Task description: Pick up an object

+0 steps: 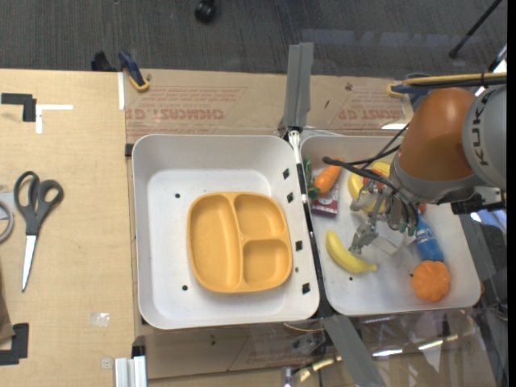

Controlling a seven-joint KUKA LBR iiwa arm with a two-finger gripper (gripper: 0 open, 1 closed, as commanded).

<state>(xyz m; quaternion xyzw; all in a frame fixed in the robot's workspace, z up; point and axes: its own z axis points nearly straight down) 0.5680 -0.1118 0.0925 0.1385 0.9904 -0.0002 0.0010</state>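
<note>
Nearest to the camera, at the lower right of the frame, an orange ball-like fruit [431,280] lies in the lower right corner of the right bin [379,301]. Just above it a blue object [427,244] lies tilted, and I cannot tell what it is. To the left of them a yellow banana [348,254] lies on the bin floor, its upper end pointing to the upper left.

Above the middle of the right bin the gripper [372,230] hangs down, just beside the right part of the banana; the view does not let me tell if it touches it. Whether its fingers are apart or together I cannot tell, because they are small and mixed with cables. No object is seen between them. Over it, at the right edge, stands the arm with its orange band [435,135].

In the upper part of the same bin there is an orange carrot-like thing [326,178], a dark red small packet [324,206] under it, and a second yellow piece [359,182].

In the left bin [161,216] a yellow divided plate [239,241] lies in the middle. On the bench at the far left lie grey-handled scissors [34,216].
</note>
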